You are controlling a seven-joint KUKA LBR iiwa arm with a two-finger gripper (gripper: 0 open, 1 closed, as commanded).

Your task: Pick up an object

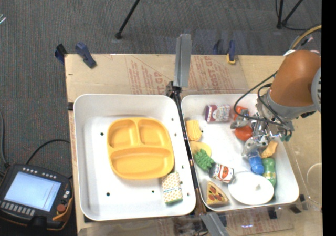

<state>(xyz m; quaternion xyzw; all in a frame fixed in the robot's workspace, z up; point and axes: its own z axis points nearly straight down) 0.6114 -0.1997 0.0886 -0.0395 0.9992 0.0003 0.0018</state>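
Observation:
My gripper (259, 139) hangs low over the right side of the right bin (226, 101), under the orange band of the arm. Directly around it lie a red tomato-like toy (242, 133), an orange-tan piece (270, 149), a blue toy (256, 165) and a green toy (269, 168). The gripper's tip is just above the blue toy, and whether it touches any of them I cannot tell. Further left in the same bin are a maroon carton (217, 113), a yellow corn piece (193, 130), a green leafy toy (203, 160), a small red can (222, 172) and a pizza slice (216, 194).
A white round plate (251, 188) lies at the front right of the right bin. The left bin (86, 124) holds a yellow divided tray (139, 147) and a small patterned box (171, 188). A grey post (182, 64) stands behind the wall between the bins.

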